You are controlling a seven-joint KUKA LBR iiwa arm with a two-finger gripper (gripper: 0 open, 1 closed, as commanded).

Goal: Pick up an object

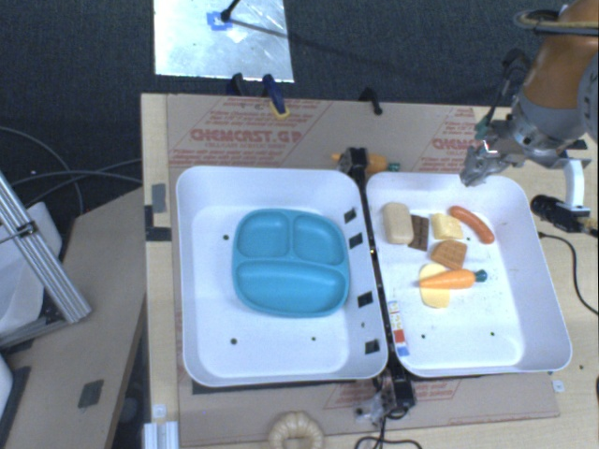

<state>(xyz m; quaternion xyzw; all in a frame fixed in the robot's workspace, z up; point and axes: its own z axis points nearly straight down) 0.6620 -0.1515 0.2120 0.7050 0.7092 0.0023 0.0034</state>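
The right bin holds several toy foods: a pale bread roll, a brown bar, a yellow block, a red sausage, a waffle square, an orange carrot and a yellow cheese wedge. My gripper hangs over the bin's far rim, above and beyond the sausage, and nothing shows between its fingers.
The left bin holds a blue divided plate. A black divider runs between the bins. A shiny sheet lies beyond the bench, and a clamp sits at the board's far edge. Cables trail at right.
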